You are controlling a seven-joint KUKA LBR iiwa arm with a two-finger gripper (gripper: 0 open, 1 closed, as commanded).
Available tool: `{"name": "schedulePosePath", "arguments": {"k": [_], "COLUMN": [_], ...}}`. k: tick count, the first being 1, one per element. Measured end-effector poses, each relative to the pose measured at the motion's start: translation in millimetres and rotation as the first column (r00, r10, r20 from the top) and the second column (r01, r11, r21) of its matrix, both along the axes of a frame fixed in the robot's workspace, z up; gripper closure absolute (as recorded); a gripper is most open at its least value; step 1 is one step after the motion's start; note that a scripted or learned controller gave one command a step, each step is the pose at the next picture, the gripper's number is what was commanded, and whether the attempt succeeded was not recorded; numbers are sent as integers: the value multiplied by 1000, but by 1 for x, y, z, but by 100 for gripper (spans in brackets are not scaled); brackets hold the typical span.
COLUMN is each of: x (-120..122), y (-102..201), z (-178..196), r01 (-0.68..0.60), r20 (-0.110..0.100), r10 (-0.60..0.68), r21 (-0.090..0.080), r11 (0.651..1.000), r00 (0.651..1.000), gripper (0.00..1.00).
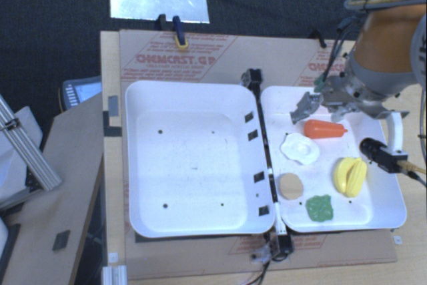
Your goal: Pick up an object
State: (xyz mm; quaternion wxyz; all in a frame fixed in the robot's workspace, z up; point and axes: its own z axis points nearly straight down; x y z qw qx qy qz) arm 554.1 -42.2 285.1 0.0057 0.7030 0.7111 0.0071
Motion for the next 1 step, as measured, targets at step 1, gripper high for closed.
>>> {"name": "schedulePosePath", "arguments": {"k": [1], "x": [23], "y": [-39], "z": [1], "r01": [12], "r20": [-13], "r10": [-12], "r21": [-4], "r11": [1000], "r00": [1000], "gripper": [0]}}
